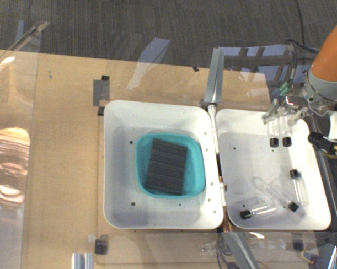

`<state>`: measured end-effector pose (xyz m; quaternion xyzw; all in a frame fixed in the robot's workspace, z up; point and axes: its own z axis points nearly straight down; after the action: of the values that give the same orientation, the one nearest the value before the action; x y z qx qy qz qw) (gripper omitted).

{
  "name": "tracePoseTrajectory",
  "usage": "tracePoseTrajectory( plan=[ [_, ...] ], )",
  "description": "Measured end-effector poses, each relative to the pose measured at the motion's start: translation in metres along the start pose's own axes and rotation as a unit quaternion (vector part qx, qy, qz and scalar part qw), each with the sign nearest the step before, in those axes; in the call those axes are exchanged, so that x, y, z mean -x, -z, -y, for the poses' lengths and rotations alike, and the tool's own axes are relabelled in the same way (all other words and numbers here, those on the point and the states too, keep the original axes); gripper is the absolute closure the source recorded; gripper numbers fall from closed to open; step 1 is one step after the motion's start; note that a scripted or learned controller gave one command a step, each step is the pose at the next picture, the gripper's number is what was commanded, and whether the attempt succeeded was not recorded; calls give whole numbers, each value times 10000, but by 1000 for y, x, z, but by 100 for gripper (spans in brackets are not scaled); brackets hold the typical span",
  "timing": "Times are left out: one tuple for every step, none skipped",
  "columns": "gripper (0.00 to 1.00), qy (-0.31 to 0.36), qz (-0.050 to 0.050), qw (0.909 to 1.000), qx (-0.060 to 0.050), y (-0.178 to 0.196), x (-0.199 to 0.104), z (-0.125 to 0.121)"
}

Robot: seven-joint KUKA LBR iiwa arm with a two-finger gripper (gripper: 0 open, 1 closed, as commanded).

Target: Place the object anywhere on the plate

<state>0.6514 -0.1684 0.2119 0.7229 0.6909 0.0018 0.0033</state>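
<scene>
A teal plate (196,165) sits in the left bin (118,173). A dark grey ribbed block (166,166) lies flat on the plate, near its middle. My gripper (280,141) hangs over the far part of the right bin (239,161), well to the right of the plate. Its two pale fingers (273,141) with black tips stand apart, open, with nothing between them. The orange band of the arm (332,51) is at the top right.
Several clear tubes with black caps lie in the near part of the right bin: one tube (258,210) at the front, another tube (296,188) by the right wall. A metal post (213,77) rises behind the divide between the bins.
</scene>
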Motion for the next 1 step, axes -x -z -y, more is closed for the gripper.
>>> tracePoseTrajectory(
  plan=[
    [100, -10, -13, 10000, -21, -21, -100, 33]
  ],
)
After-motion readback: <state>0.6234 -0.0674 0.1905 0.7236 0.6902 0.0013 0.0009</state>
